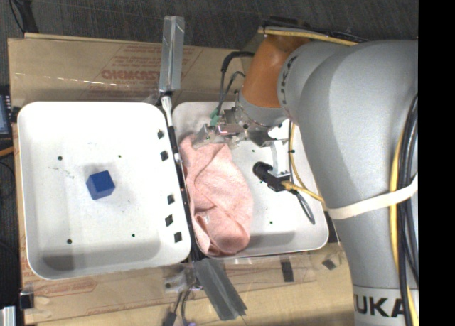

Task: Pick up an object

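Note:
A pink cloth [219, 193] lies crumpled along the left side of the right bin [279, 219]. A small blue cube [100, 184] sits on the floor of the left bin [43, 140]. My gripper [217, 131] is low over the far end of the right bin, right at the top edge of the cloth. The cloth's upper corner reaches up to the gripper, and the wrist hides the contact between them. The grey arm with its orange band [261, 76] reaches in from the right and covers the bin's far right corner.
A black plug with a yellow cable [274, 177] hangs from the arm over the right bin's floor. A row of black clips [170, 182] runs along the divider between the bins. Brown cardboard [85, 62] lies under and behind both bins.

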